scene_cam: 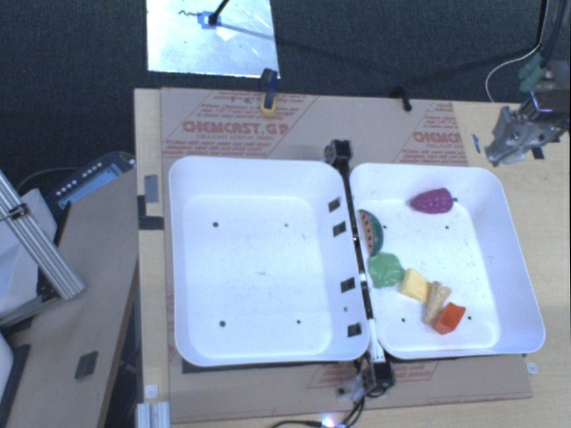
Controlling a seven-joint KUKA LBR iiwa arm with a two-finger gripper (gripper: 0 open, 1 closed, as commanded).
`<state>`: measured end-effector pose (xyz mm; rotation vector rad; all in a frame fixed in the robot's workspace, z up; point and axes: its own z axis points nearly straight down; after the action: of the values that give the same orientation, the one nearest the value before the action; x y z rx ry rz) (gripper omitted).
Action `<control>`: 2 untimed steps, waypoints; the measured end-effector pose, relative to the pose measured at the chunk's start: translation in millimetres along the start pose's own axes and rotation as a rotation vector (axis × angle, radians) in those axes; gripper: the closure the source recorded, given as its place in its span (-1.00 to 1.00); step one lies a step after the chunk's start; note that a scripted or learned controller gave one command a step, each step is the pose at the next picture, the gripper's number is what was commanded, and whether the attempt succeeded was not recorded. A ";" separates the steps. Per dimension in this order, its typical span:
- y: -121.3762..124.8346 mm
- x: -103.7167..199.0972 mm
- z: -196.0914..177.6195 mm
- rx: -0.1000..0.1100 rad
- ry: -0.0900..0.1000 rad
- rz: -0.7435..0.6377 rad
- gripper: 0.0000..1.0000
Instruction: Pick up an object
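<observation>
Starting at the left, we see the left bin (259,266) bare white inside, its walls low and rounded; it offers open floor for setting anything down. Along the divider between the bins lies a watermelon slice (371,231), tucked against the right bin's (508,239) left wall; we judge that wall would crowd a finger on that side. Just below it sits a green lump (385,269), then a yellow block (414,284), a tan piece (435,301) and an orange-red piece (450,318), each touching or just beside the next; a grasp there risks nudging neighbours. These look like small toy foods, likely light, stiff and rather smooth, so we expect them to slip unless pinched across their narrow width. The purple piece (432,201) lies alone near the far wall, with room all round it; we judge it the easiest pick, taken across its short axis. At the far right the gripper (516,141) hangs outside the bin past its far corner; we cannot tell how it is set.
</observation>
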<state>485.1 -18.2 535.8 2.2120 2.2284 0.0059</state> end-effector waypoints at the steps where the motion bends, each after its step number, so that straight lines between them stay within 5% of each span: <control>1: 1.8 34.2 0.9 0.002 -0.001 -0.001 1.00; 2: 1.8 63.0 0.9 0.001 0.000 0.000 1.00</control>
<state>486.4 44.9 535.0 2.2128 2.2284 0.0047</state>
